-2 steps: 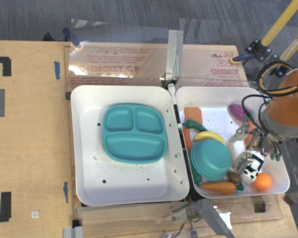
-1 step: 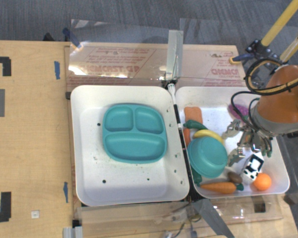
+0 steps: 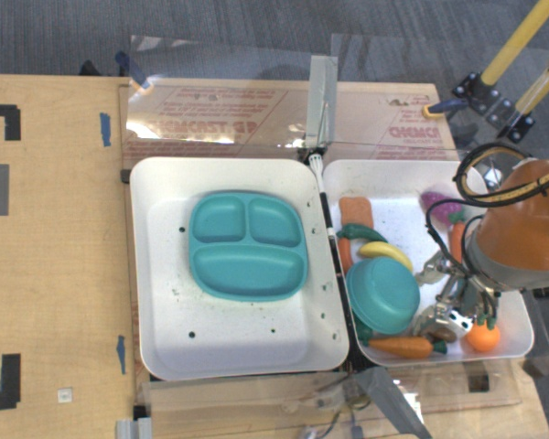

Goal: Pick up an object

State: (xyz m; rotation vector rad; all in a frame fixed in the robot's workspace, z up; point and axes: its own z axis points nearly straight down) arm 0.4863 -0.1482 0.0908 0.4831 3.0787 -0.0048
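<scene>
toy food fills the right bin (image 3: 517, 347): a teal bowl (image 3: 382, 294) on its left side, a carrot (image 3: 401, 345) along the near wall, a yellow banana (image 3: 385, 251) above the bowl, an orange fruit (image 3: 482, 337) near the front right corner, a purple piece (image 3: 442, 206) at the back. the left bin (image 3: 156, 273) on the table (image 3: 46, 245) holds a teal divided plate (image 3: 248, 245). the hand (image 3: 446, 305) hangs low in the right bin between bowl and orange fruit; whether it is open or closed, i cannot tell.

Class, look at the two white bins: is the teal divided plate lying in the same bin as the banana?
No: the teal divided plate lies in the left bin, while the banana lies in the right bin.
</scene>
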